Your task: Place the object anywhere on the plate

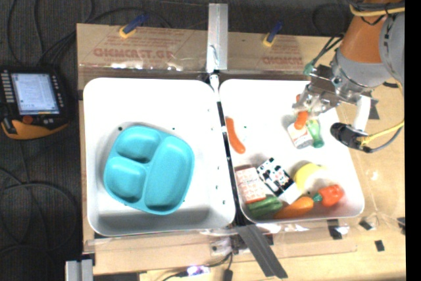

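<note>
The hand (314, 106) hovers over a small bottle (301, 130) (light, rigid, likely slippery); its grip I cannot tell. Pinch it mid-body; plate (148, 169) lies at eight o'clock.

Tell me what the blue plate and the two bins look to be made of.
Blue plate: probably moulded plastic, smooth with a soft sheen and rounded compartment walls. Left bin and right bin: seemingly thin white plastic, glossy, with rounded, formed rims; the material is not certain from this view.

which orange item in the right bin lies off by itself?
The slim orange carrot-like piece beside the divider, at the right bin's left edge. The other orange item sits packed in the pile at the bin's near end, beside a red-orange pepper.
</note>
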